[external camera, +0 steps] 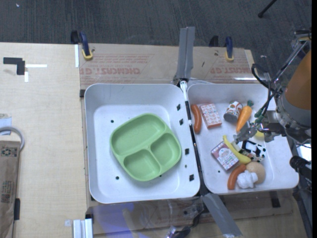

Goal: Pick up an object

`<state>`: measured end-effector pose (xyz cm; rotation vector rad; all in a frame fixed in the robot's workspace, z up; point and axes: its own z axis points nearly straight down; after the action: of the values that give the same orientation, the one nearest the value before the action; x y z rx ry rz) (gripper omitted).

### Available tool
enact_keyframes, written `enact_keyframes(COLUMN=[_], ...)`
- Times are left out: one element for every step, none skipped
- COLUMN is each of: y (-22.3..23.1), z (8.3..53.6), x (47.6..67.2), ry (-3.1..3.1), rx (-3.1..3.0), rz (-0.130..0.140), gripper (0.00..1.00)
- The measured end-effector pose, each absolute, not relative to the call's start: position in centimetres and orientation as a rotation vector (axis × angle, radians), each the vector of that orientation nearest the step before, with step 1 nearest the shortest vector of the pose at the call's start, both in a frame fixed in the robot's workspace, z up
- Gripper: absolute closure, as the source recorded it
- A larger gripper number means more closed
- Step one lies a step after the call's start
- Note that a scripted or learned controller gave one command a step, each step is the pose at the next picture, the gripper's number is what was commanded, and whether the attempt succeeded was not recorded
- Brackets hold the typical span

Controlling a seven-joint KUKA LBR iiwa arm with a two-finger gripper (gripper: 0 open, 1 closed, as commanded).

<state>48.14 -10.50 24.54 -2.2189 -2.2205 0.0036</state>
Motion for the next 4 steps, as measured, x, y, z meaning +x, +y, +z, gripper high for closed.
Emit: enact_keyframes(y=[-10.8,-8.4,-10.9,-11.1], z=[10.8,19.1,9.7,10.7], x=[48.2,50.3,51.1,51.2], ry=[-2.274,-2.32,-2.448,-2.448], rx=[-2.188,-2.118,-1.974,-1.981], rz=[-0.013,0.002,-0.003,-0.003], gripper=[0.0,0.0,0.0,1.0])
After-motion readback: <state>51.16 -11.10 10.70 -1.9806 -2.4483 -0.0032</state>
